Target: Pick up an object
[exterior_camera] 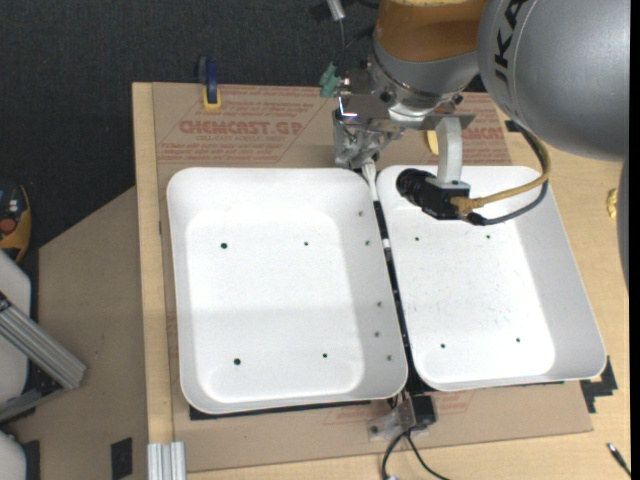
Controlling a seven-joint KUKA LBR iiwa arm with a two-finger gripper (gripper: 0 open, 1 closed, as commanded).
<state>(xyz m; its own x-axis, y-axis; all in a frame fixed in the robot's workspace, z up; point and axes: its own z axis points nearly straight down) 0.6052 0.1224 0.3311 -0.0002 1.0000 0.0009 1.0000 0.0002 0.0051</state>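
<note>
Overhead, two shallow white plastic bins sit side by side on a tan board surface (250,128) printed with faded red lettering. The left white bin (270,298) serves as the landmark here. Its floor is plain white and carries four small dark dots (224,246), spaced like the corners of a rectangle. The right white bin (500,298) touches the left bin's right edge, the two rims meeting along a dark seam.

The big grey robot arm (560,58), with an orange band (420,8) above its wrist, reaches in beyond the left bin's far right corner. Its metal hand (357,153) points downward at that corner, just over the far rim where the two bins meet. Whether the hand is open or closed cannot be told from this angle, nor whether it has hold of anything. Where the object to be picked up lies cannot be told either.

A small blue and yellow clamp (209,83) grips the board's edge beyond the left bin's far left corner. A silver metal rail (45,348) lies well off the left bin's left side. A black cable plug (415,413) sits just past its near right corner
</note>
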